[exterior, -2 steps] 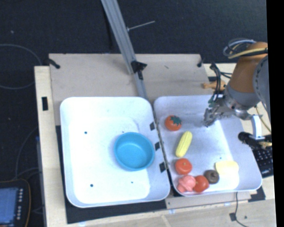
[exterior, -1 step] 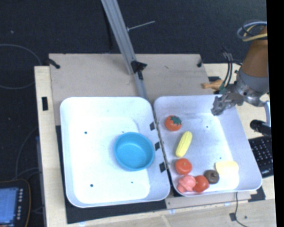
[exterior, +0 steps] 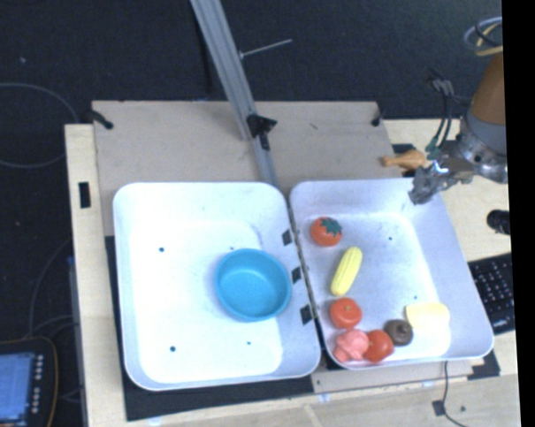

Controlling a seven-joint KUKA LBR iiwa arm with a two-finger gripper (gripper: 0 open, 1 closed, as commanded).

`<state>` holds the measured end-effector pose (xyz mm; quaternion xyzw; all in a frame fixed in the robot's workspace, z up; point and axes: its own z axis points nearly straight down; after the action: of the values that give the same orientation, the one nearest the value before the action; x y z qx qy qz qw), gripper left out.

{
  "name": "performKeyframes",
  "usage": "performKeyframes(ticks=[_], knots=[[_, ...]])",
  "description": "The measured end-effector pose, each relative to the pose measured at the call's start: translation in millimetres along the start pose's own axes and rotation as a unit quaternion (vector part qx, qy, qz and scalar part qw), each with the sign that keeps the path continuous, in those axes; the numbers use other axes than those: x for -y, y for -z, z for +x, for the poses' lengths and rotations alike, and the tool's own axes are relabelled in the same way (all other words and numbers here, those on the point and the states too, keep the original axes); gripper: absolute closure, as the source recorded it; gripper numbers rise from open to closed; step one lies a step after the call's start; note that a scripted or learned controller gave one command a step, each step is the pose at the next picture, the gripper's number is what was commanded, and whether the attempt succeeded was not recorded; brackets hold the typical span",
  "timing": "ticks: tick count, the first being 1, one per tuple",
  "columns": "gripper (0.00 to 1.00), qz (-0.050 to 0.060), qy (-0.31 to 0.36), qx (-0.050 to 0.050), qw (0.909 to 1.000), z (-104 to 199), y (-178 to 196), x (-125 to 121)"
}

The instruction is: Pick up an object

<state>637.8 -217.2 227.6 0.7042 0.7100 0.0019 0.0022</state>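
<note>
The task names no special object, so the candidates are the small toy foods in the right bin (exterior: 446, 245). The yellow corn cob (exterior: 345, 270) lies near the middle of this bin, a little tilted and apart from the others, and it looks like the easiest choice: it seems to be light, stiff plastic, long and narrow, so the fingers should probably close across its short width at the middle. Its surface may be smooth and a bit slippery. Above it, near the divider, lies one red tomato with a green top (exterior: 326, 231), round and likely to roll away if it is pushed from one side. Below the corn lies one orange-red round fruit (exterior: 345, 314). At the bottom edge, four things lie close together: one pink piece (exterior: 349, 346) touching one red piece (exterior: 378, 346), then one small brown ring like a doughnut (exterior: 398, 332), and one pale yellow block (exterior: 428, 316) just beside it. This group is crowded, so a grasp there could catch a neighbour. In total, seven objects are in the right bin. The left bin (exterior: 162, 222) holds one blue bowl (exterior: 252, 284). The end effector (exterior: 423, 188) hangs over the upper right corner of the right bin, well apart from all the toys, and one cannot tell how it stands.
</note>
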Motion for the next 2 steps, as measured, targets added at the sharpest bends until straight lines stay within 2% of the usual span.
performKeyframes(ticks=[2], knots=[[1.0, 0.003, 0.001, -0.002, 1.0, 114, 23, 15]])
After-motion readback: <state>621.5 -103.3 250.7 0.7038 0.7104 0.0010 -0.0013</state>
